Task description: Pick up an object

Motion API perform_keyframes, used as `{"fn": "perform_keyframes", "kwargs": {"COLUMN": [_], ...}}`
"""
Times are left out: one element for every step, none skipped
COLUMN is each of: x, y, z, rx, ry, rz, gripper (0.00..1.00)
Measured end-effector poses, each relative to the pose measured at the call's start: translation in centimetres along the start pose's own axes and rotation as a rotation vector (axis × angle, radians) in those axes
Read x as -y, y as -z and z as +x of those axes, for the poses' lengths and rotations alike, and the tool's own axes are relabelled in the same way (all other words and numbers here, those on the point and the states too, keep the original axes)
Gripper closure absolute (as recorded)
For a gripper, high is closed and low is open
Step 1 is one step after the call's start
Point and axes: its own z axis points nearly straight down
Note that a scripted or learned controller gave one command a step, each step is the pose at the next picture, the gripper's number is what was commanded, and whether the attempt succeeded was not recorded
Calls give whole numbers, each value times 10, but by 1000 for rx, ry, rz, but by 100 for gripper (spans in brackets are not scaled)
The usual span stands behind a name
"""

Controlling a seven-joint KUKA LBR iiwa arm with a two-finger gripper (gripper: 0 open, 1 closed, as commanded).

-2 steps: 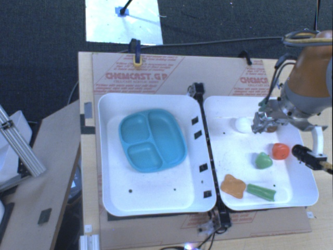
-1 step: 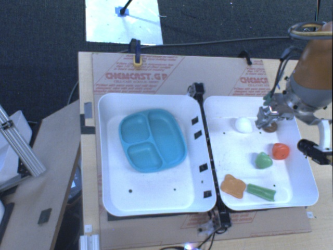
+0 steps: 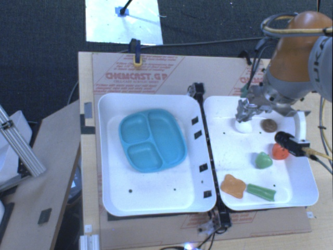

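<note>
The white object [image 3: 243, 126] lies on the floor of the right bin [image 3: 304, 191], toward its far left part, near the divider between the two bins. The hand [image 3: 244, 112] is positioned directly above this object, with its fingertips at or just touching the object's top. The fingers appear set narrow, with nothing visibly between them; contact cannot be confirmed from this angle.

Judged step: final approach to the grasp. No object is lifted yet.

The next move calls for the fingers to straddle the white object, descend close to the bin floor, close, then rise straight up. The object looks small and rounded, so an off-centre closure would likely push it aside.

Other objects in the right bin: a brown disc [image 3: 269, 124] just right of the hand, an orange-red piece [image 3: 280, 152], a green piece [image 3: 264, 160], an orange piece [image 3: 233, 186] and a green stick [image 3: 261, 192] along the near side. The left bin [image 3: 112, 191] holds a blue divided tray [image 3: 152, 140].
</note>
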Motion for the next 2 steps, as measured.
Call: {"fn": "perform_keyframes", "kwargs": {"x": [-7, -9], "y": [5, -5], "z": [53, 97], "rx": [0, 0], "ry": [0, -1], "rz": [1, 3], "gripper": [100, 100]}}
